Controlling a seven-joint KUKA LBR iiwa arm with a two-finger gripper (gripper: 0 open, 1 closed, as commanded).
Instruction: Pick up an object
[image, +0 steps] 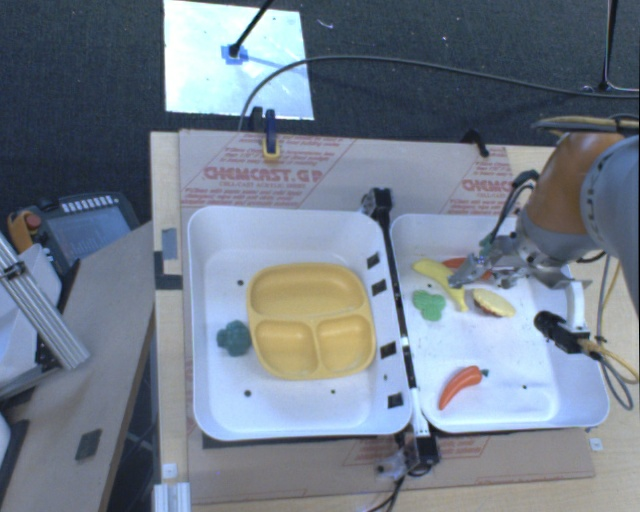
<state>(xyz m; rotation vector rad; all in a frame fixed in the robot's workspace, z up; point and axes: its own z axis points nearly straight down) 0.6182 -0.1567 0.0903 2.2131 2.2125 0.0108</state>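
Nearest the camera, an orange carrot (459, 386) lies in the right bin (575, 405), close to its front wall, long axis running diagonally from front-left to back-right, stem end toward the arm. Farther back in that bin sit a green piece (430, 305), a yellow banana (440, 278), a small red-orange item (459, 264) and a tan slice (494, 303), all grouped close together. The jaws (488, 262) hang low over this group from the right, at the end of the grey arm (590, 200). Whether the jaws stand apart or together cannot be told; the wrist hardware and cabling blur them, and no item is visible between them. The tan slice lies just in front of the jaws, toward the camera; the banana and the red-orange item lie just to their left, the banana's long axis running from back-left to front-right. Any of these three is judged the likely target, since each lies near the jaws, while the carrot lies well apart toward the front. The left bin (215, 330) holds a yellow tray (305, 320) with a dark green piece (235, 339) touching or just beside its left edge.
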